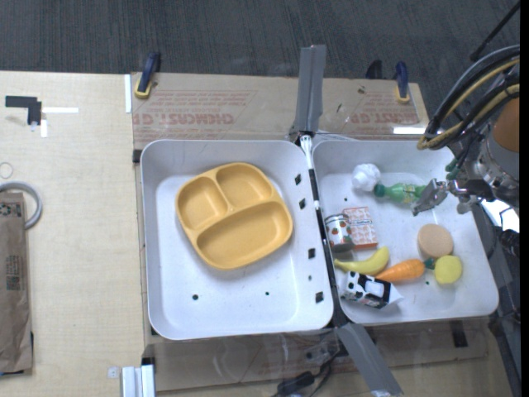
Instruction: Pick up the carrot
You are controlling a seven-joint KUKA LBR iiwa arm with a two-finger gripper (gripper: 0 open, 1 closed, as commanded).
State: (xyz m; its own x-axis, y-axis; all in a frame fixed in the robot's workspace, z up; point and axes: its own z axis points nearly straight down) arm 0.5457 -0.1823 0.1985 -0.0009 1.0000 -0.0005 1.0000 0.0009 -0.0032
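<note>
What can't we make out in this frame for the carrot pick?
- Gripper: small and dark against the green bottle in the camera view; finger state unreadable.
- Arm: cut off by the right edge.
- Carrot: leaf end tucked against the yellow ball; contact unclear.
- Small can and carton: labels too small to read.
- Black-and-white item: too small to identify.

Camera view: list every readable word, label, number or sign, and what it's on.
"CHEMCAT" (roughly), red, upside down: brown cardboard sheet behind the white bins; repeated print on its right part, blurred.
Small red-and-white carton: print too small to read.
Small round can: label unreadable.
Brown paper bag at left: dark print, illegible.
Black-and-white carton: no legible text.
</note>
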